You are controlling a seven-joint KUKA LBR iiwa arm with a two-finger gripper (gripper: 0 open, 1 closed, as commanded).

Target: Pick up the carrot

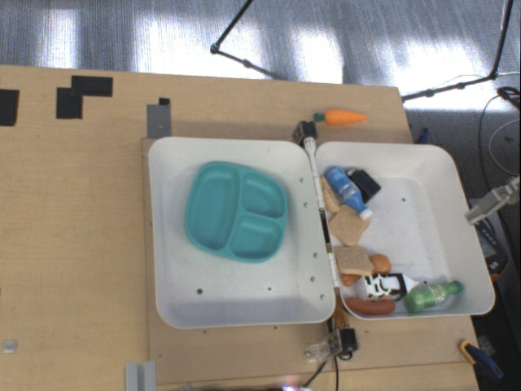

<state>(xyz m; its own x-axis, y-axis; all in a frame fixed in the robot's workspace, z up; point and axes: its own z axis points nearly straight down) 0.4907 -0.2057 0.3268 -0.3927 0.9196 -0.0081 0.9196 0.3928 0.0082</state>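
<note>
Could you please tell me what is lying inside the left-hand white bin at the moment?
The left bin holds a teal divided plate, its compartments bare. Whatever lies beneath the plate is covered.

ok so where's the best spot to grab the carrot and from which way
Probably the thick orange middle of the carrot, coming straight down from above. It lies flat and lengthwise on the bench beyond the right bin, green top at the left, tapering rightward, so closing across its short width near the fatter end looks surest.
</note>
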